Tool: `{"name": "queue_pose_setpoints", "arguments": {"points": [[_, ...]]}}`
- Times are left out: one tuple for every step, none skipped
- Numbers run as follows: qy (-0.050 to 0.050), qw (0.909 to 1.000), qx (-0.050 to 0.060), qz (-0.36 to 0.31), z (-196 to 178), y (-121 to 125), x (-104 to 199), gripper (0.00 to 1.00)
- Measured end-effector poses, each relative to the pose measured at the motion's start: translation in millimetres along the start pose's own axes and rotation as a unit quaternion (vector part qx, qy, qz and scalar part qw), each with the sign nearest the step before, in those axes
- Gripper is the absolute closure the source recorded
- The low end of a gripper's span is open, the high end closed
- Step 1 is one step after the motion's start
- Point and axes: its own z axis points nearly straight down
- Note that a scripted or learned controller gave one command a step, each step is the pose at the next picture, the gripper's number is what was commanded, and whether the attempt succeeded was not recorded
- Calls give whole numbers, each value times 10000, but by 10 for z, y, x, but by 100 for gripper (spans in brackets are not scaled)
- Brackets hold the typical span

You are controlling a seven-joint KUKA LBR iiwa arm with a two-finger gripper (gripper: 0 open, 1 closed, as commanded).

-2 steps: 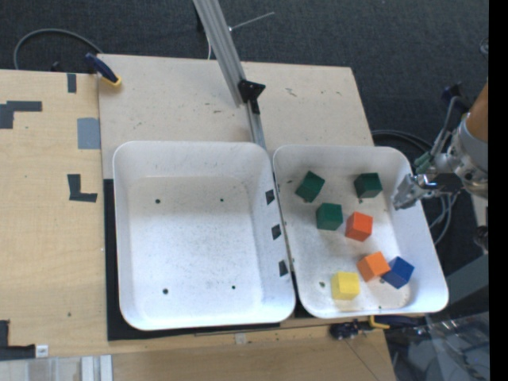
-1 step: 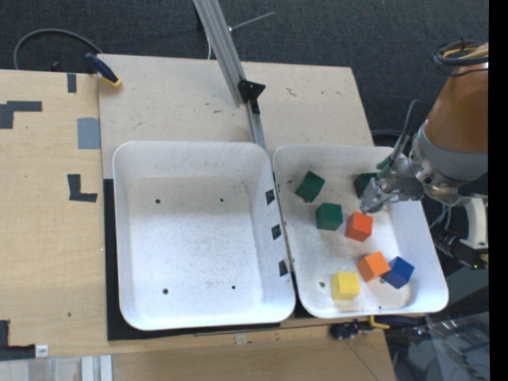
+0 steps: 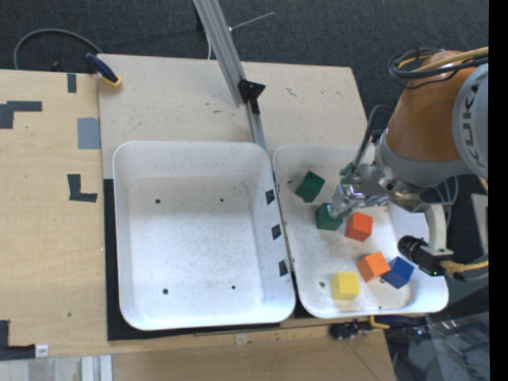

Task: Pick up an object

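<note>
A pale wooden surface [image 3: 198, 105] with scuff marks sits over dark carpeted floor [image 3: 317, 18]. A grey metal post [image 3: 222, 42] slants across it. Grey tape patches [image 3: 87, 132] mark the lighter board [image 3: 40, 213] at left, near a black cable [image 3: 48, 38].

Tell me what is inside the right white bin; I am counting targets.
Inside the right shallow white bin: two green blocks, two orange blocks, one blue, one yellow. The arm covers the bin's upper right area.
</note>
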Motion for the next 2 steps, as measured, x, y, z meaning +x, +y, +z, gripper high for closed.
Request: {"name": "queue_pose_setpoints", "arguments": {"points": [[2,10000,3,-6,115,-38,572,100],[1,10000,-6,-9,99,105,1085,100]]}}
